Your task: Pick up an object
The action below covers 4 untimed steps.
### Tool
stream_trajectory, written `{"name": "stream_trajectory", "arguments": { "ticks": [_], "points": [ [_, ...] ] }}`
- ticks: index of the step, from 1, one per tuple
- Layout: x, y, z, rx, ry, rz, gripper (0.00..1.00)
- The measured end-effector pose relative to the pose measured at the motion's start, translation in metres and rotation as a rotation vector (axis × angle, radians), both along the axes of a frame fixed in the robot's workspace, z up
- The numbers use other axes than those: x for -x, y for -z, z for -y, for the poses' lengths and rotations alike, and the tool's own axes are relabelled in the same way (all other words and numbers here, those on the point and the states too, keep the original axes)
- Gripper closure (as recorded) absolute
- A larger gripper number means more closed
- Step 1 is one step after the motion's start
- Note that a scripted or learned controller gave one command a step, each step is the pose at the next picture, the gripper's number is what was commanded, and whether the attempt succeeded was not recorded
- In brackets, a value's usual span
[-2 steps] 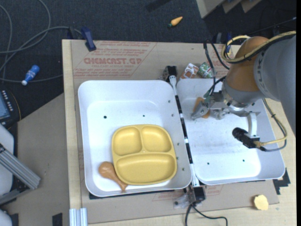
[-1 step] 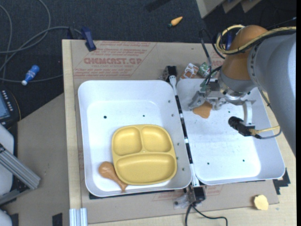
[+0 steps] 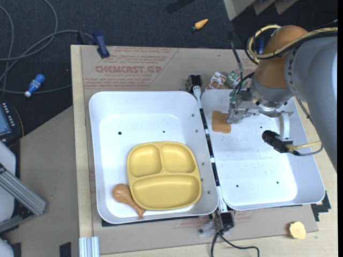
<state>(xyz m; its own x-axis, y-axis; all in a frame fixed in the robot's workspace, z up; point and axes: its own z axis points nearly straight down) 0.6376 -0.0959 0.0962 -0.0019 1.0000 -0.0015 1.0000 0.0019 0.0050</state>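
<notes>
- Nearest the camera, on the brown bench board below the right bin, lies a small pale yellow chunk [image 3: 297, 229], well apart from everything else I work with.
- Left white shallow bin [image 3: 102, 143]: it holds a yellow plastic divided plate with three compartments [image 3: 163, 174], lying flat in the near half of the bin.
- An orange-tan drumstick-shaped toy [image 3: 127, 196] lies at the plate's near left corner, touching or partly tucked under its rim; I cannot tell which.
- Right white shallow bin [image 3: 257, 191]: its floor is speckled with small dark marks.
- A small flat tan-orange piece, roughly square [image 3: 220, 122], lies at the far left of this bin, just beside the wall shared with the left bin.
- My gripper [image 3: 236, 114] stands over the far part of the right bin, just to the right of the tan piece and close to touching it. I cannot tell from this view whether my fingers are spread or closed, and nothing is visibly between them.
- My grey arm with its orange band [image 3: 281, 52] comes in from the right and covers the far right corner of the bin; a black cable fitting [image 3: 273, 139] hangs beside the wrist.
- Crumpled coloured wrappers [image 3: 225, 80] sit on the board just beyond the right bin's far edge, close to my wrist.
- Off the bench, on the dark floor: a blue and white bottle [image 3: 35, 83] at left, a small orange item [image 3: 201, 23] at top.
- A blue clamp [image 3: 100, 44] grips the board's far left corner.
</notes>
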Motion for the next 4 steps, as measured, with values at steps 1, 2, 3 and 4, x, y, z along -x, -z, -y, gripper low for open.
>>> {"name": "stream_trajectory", "arguments": {
  "ticks": [1,2,3,4],
  "points": [
    [0.066,0.013,0.01,-0.002,0.005,-0.012,1.0],
    [0.064,0.012,0.009,-0.002,0.003,-0.006,0.0],
    [0.004,0.011,0.019,0.0,-0.001,0.001,0.0],
    [-0.009,0.011,-0.007,-0.002,-0.001,-0.002,0.0]
  ]
}}
